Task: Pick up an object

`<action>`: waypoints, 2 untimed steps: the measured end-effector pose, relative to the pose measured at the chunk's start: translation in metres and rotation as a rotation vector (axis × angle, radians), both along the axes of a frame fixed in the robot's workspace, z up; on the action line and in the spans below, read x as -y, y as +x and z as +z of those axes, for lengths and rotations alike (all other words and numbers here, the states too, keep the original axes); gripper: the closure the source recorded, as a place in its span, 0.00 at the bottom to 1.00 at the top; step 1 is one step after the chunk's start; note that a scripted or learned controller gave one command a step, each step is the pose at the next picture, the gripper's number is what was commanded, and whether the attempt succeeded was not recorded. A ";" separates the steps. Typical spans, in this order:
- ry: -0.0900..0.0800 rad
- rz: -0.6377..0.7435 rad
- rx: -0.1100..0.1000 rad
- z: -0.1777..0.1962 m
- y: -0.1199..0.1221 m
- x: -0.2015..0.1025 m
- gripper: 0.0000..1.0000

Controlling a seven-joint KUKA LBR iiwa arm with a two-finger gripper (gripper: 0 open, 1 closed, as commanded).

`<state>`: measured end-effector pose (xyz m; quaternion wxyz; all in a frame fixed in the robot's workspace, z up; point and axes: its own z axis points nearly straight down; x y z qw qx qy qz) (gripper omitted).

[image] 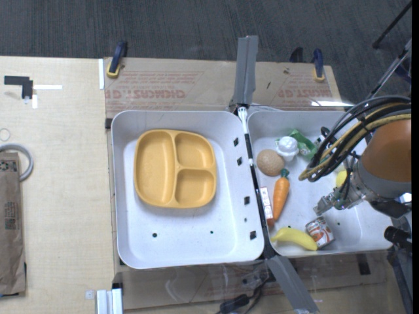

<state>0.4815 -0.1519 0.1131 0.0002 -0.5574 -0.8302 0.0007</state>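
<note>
Bench with two white bins under me. Near edge of right-hand white bin [366,244]: yellow toy banana [294,238], crushed red-and-silver can [319,232] just beside it, my gripper [330,203] poised over can as likeliest pick. Jaw state: can't tell. Farther: orange toy carrot [280,197], tan egg [269,162]. Left bin [124,201] holds yellow divided plate [175,169].

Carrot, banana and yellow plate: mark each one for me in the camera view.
carrot [280,197], camera view, middle of the orange body.
banana [294,238], camera view, middle of the curved yellow peel.
yellow plate [145,169], camera view, floor of the large left compartment.
</note>
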 end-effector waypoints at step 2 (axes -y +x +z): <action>-0.001 0.052 0.001 -0.022 0.071 -0.050 0.00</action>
